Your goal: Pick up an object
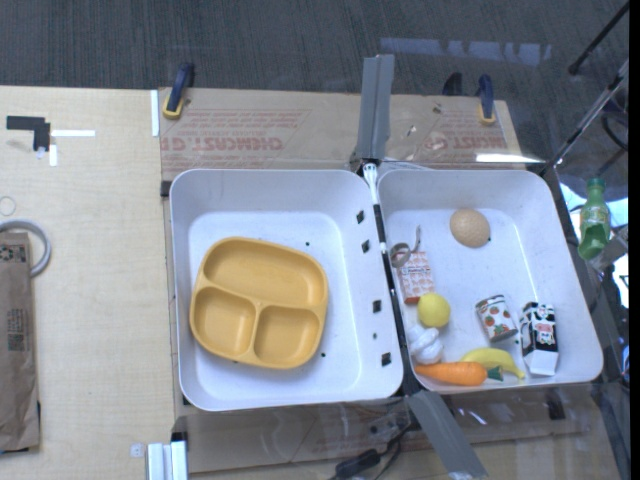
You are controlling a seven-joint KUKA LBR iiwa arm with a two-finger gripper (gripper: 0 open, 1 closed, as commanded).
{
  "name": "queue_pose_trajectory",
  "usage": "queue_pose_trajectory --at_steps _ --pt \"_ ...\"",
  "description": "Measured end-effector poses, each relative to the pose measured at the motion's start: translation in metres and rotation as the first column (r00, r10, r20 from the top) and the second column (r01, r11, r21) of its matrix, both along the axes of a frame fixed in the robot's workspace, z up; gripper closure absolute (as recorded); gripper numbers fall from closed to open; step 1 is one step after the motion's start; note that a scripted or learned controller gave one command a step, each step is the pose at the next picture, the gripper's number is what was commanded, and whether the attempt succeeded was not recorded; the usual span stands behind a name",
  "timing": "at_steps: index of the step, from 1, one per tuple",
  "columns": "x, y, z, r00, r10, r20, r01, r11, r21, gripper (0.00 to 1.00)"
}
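Note:
The right bin holds several small items. A tan egg-shaped ball lies near its back. A small red-and-white carton sits at the left wall, with a yellow lemon just in front of it. A white garlic-like piece lies below the lemon. An orange carrot and a yellow banana rest along the front wall. A small orange-patterned can and a black-and-white milk carton stand at the front right.
The left bin holds a yellow three-compartment plate. A grey divider post rises between the bins at the back. Cardboard lies behind them, held by clamps. A green bottle stands off the right edge, a brown bag far left.

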State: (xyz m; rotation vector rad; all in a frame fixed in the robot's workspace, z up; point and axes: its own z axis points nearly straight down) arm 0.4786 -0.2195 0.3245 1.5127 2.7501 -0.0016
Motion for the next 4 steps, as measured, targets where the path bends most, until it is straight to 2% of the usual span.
queue_pose_trajectory --at_steps 1,2,3,4 --pt "0.000 -0.002 -0.077 0.972 0.234 -0.003 -0.234 0.972 0.002 1.00" --pt "0.000 -0.003 0.003 0.771 0.637 0.000 -0.637 0.771 -0.001 1.00" --pt "0.002 -0.003 0.012 0.772 0.635 0.003 -0.635 0.772 -0.005 1.00" --pt "0.002 -0.003 0.012 0.772 0.636 0.002 -0.636 0.772 -0.005 0.00"
